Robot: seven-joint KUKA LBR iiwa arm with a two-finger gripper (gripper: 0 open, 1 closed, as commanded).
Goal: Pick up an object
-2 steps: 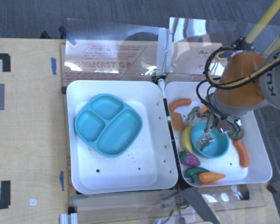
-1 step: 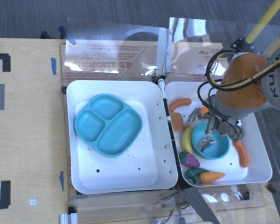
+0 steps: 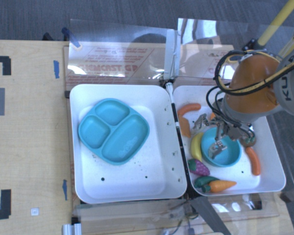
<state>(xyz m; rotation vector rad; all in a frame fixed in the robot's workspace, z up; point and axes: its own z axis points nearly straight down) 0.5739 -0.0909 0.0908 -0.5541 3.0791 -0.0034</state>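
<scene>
The arm reaches in from the desk's right edge and hangs its pincer (image 3: 218, 146) over the blue bowl (image 3: 222, 153) in the middle of the right bin (image 3: 274, 177). Metal parts crowd the spot and overlap the bowl's inside, so I cannot tell how the pincer is set or whether anything sits in it.

The bin offers several things to pick. A yellow banana (image 3: 196, 147) lies against the bowl's left rim. An orange sausage (image 3: 188, 108) rests near the bin's far edge, and another orange piece (image 3: 185, 127) lies along its left wall. A second sausage (image 3: 255, 160) sits just right of the bowl. Near the front edge lie a purple bunch of grapes (image 3: 200, 168) and a carrot (image 3: 219, 184) with a green top.

To do this step well, I judge the arm should commit to one target and come straight down on it. The bowl's rim looks like the nearest hold; a grip across its wall would need one side inside and one outside. The banana touching that rim could be nudged or caught by accident, so the side away from it seems safer.

The left bin (image 3: 83, 180) holds a blue divided plate (image 3: 113, 130). Both bins stand on a pale wooden desk (image 3: 24, 131) marked with black and blue tape, with clear plastic sheeting (image 3: 120, 58) behind the bins and dark carpet beyond the far edge.
</scene>
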